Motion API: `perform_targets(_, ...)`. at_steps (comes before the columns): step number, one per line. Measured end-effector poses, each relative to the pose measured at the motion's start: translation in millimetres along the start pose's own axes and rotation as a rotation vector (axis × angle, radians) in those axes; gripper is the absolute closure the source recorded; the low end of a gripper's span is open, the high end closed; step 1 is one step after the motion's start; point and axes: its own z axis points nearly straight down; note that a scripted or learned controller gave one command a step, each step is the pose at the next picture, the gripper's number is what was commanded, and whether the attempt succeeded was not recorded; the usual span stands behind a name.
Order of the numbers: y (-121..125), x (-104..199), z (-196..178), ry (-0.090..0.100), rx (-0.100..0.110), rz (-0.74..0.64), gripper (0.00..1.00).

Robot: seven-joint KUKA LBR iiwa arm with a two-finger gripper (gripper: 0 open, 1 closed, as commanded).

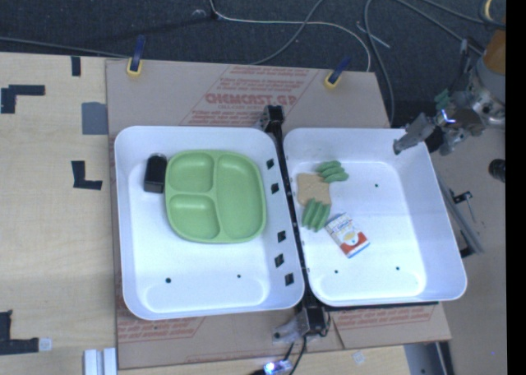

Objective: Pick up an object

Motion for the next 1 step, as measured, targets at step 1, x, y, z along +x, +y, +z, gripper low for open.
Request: perform_targets(1,2.1,0.7,-7.6,-0.003,-0.012,-0.003,0.0)
